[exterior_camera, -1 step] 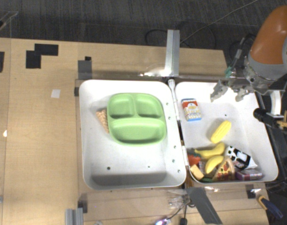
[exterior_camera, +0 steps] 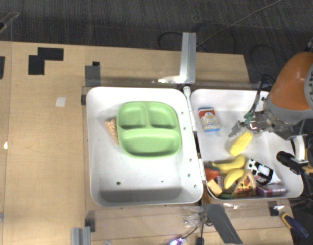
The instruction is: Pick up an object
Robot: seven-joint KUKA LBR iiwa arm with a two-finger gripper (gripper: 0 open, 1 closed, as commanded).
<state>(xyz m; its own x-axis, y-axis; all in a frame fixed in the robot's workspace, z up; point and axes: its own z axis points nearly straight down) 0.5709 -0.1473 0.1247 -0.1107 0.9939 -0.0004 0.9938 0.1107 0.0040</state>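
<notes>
— Where's the corn (exterior_camera: pixel 240 143)?
— In the right bin (exterior_camera: pixel 222 102), just near-left of the jaws (exterior_camera: pixel 246 124), its length slanting from near-left to far-right.
— Jaws apart?
— Can't tell; nothing visibly held.

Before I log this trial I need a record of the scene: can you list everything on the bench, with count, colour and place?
Bins: 2, white, side by side on the bench; points here mark the left one.
Divided plate: 1, green, three compartments, in the left bin.
Tan textured item: 1, partly under the plate's left edge; cannot tell what it is.
Small carton: 1, white with red and blue print, upper left of the right bin.
Corn cob: 1, yellow, middle of the right bin, just below the gripper.
Toy food pile: several pieces, yellow, red, black-and-white, along the right bin's near edge.
Arm: 1, grey with orange band, from the right.
Gripper: 1, over the right bin.
</notes>
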